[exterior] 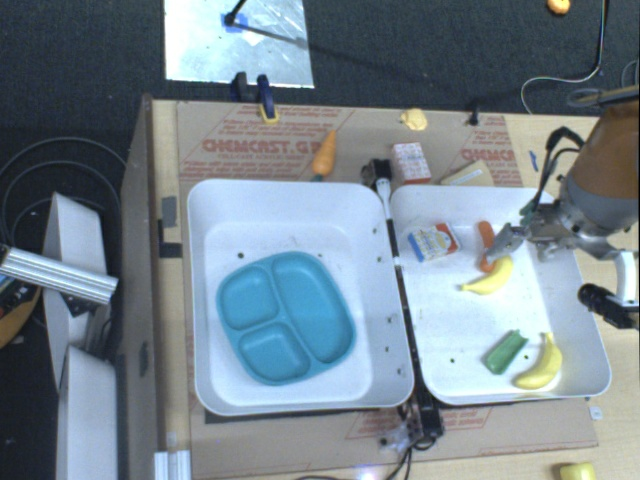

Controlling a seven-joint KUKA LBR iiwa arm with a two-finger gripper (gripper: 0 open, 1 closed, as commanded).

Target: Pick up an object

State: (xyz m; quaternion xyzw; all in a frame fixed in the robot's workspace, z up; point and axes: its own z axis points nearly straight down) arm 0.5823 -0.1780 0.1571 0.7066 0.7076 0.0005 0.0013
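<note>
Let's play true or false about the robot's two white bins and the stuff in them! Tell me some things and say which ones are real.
1. The blue plate lies in the left bin. True.
2. Two bananas lie in the right bin. True: one banana sits near the gripper, another banana near the front corner.
3. The green block sits on the blue plate. False: it lies in the right bin, beside the front banana.
4. The carrot is inside the left bin. False: it lies on the cardboard behind that bin.
5. The gripper is over the left bin. False: it is over the right bin, by the orange object.
</note>
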